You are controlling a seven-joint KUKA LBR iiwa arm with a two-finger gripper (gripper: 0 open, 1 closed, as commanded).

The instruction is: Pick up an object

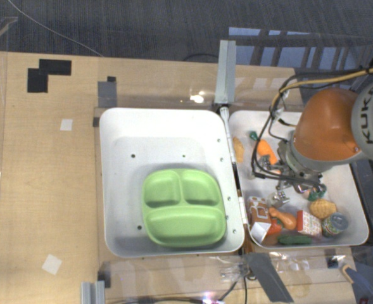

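Reaching in from the right, the grey arm (363, 116) with its orange band (325, 126) hangs over the right bin (358, 189), its gripper (286, 192) low among the small objects heaped there. Whether the fingers are open or closed cannot be told; cables and the wrist hide them, and nothing is plainly seen between them.

Most of the objects lie along the bin's near edge: a red-and-white carton (258, 213) at the near left corner, an orange carrot-like piece (284, 218) just beside it, a green piece (294, 239) against the near wall, a small red-and-white packet (309, 223), a yellow ball-like item (323, 208) and a round bluish jar (337, 223) toward the near right corner. Farther back, an orange piece (264, 149) and a small green one (252, 135) sit near the bin's left wall, with a pale yellow-orange item (238, 149) against that wall.

In the left bin (129, 138), a green divided tray (184, 206) rests flat toward the near right corner, well apart from the gripper. Both bins sit side by side on the wooden surface (40, 189), their inner walls touching.
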